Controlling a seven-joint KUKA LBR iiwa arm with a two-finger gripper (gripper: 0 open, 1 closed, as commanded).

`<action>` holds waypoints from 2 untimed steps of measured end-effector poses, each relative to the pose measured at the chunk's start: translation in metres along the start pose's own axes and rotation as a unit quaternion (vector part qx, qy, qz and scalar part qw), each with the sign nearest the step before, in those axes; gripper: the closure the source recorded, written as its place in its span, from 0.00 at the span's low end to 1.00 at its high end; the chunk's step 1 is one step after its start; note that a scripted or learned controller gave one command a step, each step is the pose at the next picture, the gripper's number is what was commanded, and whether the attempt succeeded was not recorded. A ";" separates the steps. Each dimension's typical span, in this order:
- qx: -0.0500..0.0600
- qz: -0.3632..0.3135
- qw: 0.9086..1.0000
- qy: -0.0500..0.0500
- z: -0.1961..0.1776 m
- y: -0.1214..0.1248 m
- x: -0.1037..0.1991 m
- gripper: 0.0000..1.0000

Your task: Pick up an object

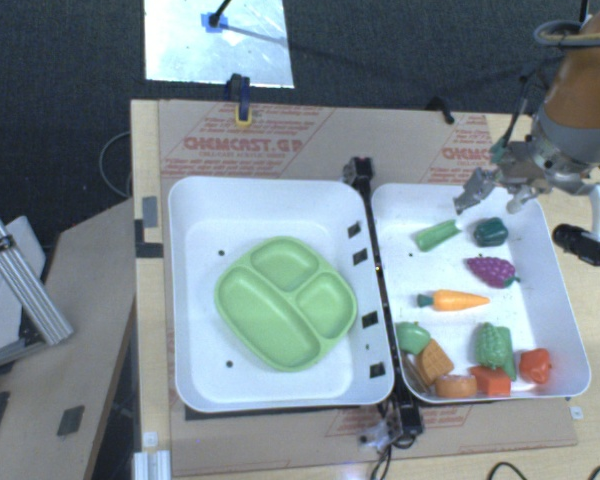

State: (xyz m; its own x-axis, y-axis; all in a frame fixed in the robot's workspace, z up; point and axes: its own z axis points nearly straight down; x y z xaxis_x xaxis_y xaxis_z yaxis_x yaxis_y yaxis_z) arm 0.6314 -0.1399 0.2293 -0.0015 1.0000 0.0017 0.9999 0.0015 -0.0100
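1. Camera view, bench: two shallow white bins sit side by side on a brown board; the left white bin (195, 268) and the right white bin (560, 298) meet at a black divider strip.
2. Left bin: a pale green plastic plate with three compartments (285, 303) lies near its middle, turned at a slant.
3. Right bin, far end: a green plastic cucumber-like piece (437, 234) lies tilted, and a dark green plastic pepper (491, 232) sits just to its right.
4. Middle of the right bin: a purple plastic grape bunch (491, 269), then an orange plastic carrot with a green top (453, 300) nearer the camera.
5. Near end of the right bin: a cluster of toy food, among it a green leafy piece (413, 337), a bumpy green vegetable (493, 346), a red tomato-like piece (535, 365) and orange pieces along the near wall.
6. Two-finger gripper (494, 194): hangs above the far end of the right bin, over the dark pepper and cucumber piece; its fingers are spread wide with nothing between them.
7. The grey arm with orange band (585, 83) reaches in from the right.
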 end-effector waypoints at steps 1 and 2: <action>-0.006 -0.001 1.000 -0.001 -0.007 0.002 0.000 0.00; -0.005 -0.002 1.000 -0.001 0.035 0.003 0.005 0.00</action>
State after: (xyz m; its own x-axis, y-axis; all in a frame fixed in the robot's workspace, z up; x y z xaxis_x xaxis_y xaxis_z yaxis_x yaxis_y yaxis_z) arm 0.6344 -0.1348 0.1941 -0.0047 1.0000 0.0003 1.0000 0.0047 -0.0008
